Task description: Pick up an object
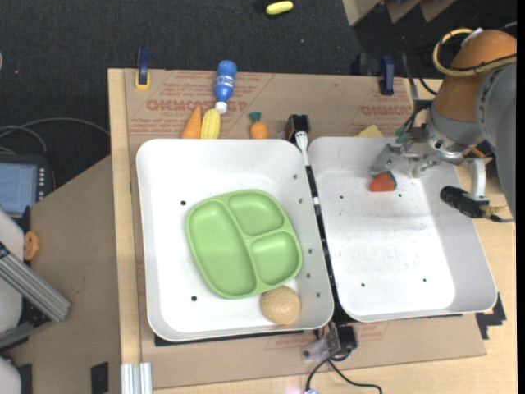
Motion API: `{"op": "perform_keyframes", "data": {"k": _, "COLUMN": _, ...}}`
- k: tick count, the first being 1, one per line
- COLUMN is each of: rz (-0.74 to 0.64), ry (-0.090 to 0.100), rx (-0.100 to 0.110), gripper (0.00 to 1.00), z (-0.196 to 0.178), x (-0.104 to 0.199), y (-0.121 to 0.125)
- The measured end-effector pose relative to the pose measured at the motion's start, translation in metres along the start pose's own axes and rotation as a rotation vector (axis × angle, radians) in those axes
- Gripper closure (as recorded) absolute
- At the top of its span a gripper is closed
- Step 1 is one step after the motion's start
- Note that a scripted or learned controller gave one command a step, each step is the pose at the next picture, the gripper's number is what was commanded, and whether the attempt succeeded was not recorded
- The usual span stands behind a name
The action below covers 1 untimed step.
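1. Camera view: the gripper (392, 165) hangs over the far part of the right bin (410, 261), directly above a small red-orange object (382, 184); whether it grips that object cannot be told.
2. The left bin (164, 171) holds a green divided tray (242, 243), with a tan ball (280, 304) touching the tray's near edge.
3. Beyond the left bin lie a corn cob (211, 123), a carrot (191, 125) and a blue-capped bottle (224, 81).

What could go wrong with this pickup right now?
The gripper sits over a small red object near the right bin's back wall, so the fingers could clip the wall. The object is small and partly hidden, so the grasp may miss or nudge it away.
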State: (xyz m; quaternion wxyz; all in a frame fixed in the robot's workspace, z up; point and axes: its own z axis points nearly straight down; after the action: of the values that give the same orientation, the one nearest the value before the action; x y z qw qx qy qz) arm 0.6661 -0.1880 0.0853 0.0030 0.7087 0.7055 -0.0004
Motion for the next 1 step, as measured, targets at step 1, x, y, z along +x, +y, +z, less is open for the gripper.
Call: {"op": "perform_keyframes", "data": {"k": 1, "rz": -0.002, "ry": 0.006, "rx": 0.006, "gripper": 0.00, "z": -0.0001, "x": -0.0253, "y": -0.0200}}
